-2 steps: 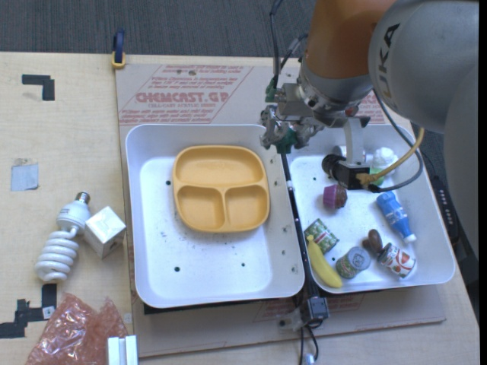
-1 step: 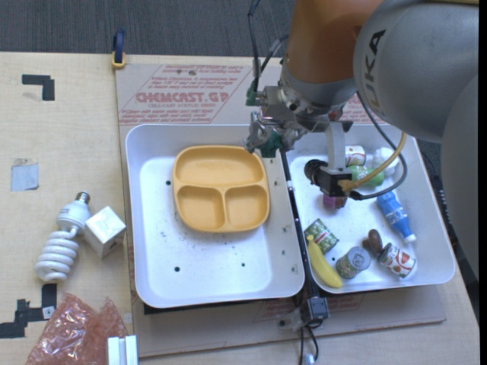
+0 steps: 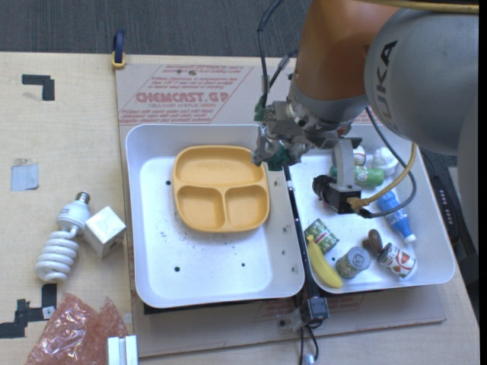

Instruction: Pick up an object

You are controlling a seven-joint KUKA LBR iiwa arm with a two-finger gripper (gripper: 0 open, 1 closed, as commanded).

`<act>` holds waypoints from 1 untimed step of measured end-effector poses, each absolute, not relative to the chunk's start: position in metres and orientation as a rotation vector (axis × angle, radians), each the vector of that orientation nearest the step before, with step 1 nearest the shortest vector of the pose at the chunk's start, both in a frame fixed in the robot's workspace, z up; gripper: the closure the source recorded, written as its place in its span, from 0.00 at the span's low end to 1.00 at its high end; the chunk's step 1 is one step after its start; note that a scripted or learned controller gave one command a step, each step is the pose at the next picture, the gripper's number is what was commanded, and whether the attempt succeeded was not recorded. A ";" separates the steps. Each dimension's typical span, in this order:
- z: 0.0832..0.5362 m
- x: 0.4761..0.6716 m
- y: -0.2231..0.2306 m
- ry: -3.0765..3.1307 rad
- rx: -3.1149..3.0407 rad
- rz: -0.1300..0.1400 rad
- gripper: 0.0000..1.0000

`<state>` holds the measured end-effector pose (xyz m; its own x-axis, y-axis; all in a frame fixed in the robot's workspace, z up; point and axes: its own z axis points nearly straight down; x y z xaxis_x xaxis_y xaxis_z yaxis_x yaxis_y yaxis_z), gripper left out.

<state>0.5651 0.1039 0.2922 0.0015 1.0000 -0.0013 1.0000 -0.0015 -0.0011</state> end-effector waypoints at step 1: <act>0.292 0.529 0.133 2.223 2.220 -0.003 1.00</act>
